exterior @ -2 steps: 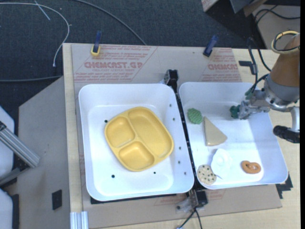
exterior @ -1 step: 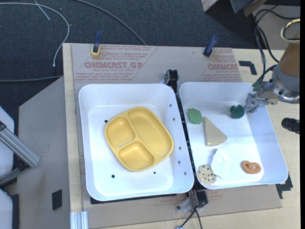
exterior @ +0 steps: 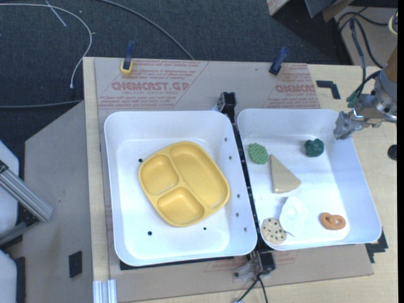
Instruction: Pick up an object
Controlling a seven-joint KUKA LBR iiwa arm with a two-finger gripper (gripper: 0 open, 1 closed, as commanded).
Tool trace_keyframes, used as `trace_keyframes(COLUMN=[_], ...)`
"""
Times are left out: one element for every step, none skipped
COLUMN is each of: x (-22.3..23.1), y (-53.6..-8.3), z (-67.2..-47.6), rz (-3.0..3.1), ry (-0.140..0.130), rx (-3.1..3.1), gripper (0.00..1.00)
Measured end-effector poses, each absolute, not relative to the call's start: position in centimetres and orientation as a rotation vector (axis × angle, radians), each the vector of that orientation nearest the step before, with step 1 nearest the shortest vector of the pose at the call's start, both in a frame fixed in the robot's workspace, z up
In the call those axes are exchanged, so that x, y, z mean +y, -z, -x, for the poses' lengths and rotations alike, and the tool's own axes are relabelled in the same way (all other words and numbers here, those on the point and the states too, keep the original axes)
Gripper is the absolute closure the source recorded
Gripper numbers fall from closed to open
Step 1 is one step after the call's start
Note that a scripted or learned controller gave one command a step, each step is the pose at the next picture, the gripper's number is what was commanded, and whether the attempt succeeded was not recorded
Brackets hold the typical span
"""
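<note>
The desk (exterior: 63,188) carries two shallow white bins side by side. In the left bin (exterior: 120,232) a yellow divided tray (exterior: 183,183) with three compartments lies near the middle, turned at a slant.

The right bin (exterior: 360,188) holds several small things. Near its left wall sits a green ridged piece (exterior: 257,153). Just to the right of it lies a tan wedge (exterior: 282,175), its point towards the far side of the bin. Below the wedge a white round lid-like piece (exterior: 292,211) lies flat, and beside that, near the bin's front left corner, rests a speckled cookie (exterior: 273,230). Further right, near the front, lies an orange pretzel-shaped piece (exterior: 332,220). Towards the far right of the bin sits a dark green lump (exterior: 314,147), well apart from the others.

The tool (exterior: 345,126) hangs over the far right corner of the right bin, just beside the dark green lump but apart from it. Whether the tool is released or clenched cannot be told; nothing shows in its grasp.
</note>
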State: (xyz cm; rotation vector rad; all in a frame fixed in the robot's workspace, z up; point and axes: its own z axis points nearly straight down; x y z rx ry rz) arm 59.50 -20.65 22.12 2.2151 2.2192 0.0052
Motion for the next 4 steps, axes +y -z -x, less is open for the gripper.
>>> trace_keyframes(x=[-20.7,-15.7,-10.7,-5.0], y=[-25.9,-24.6,-25.3,-25.5], z=[-59.6,-59.8,-60.2,-59.5], rz=[-2.216,-2.218,-2.216,-2.216], ry=[-0.005,-0.001,-0.003,-0.002], rx=[2.219,2.23,2.23,2.231], gripper=[1.0,1.0,1.0,1.0])
